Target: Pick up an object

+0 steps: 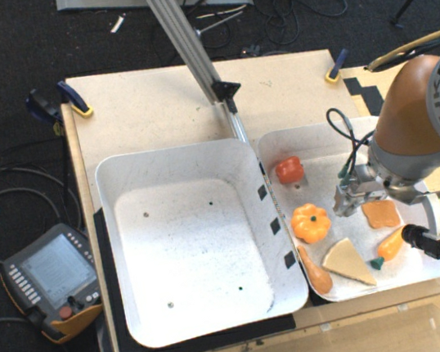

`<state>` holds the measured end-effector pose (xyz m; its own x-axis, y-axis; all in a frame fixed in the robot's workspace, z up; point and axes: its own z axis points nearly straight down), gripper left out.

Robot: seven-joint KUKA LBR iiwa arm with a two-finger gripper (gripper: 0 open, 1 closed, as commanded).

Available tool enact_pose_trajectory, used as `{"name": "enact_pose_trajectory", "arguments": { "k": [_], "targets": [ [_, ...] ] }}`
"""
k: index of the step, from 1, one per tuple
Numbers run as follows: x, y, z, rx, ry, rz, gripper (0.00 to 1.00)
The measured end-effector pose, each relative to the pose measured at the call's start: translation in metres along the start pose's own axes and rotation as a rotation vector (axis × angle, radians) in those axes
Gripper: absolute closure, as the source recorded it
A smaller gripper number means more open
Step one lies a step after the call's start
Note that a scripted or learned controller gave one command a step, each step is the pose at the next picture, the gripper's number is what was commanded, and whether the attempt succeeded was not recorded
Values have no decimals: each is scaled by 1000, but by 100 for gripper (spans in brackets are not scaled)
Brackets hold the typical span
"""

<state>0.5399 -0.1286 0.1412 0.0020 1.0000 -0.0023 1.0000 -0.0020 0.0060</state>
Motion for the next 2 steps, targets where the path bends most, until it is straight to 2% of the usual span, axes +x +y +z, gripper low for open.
{"name": "enact_pose_trajectory", "arguments": {
  "k": [1,2],
  "targets": [
    [0,5,-63,-1,0,-5,100],
    [1,7,-78,3,1,-5,100]
  ]
}}
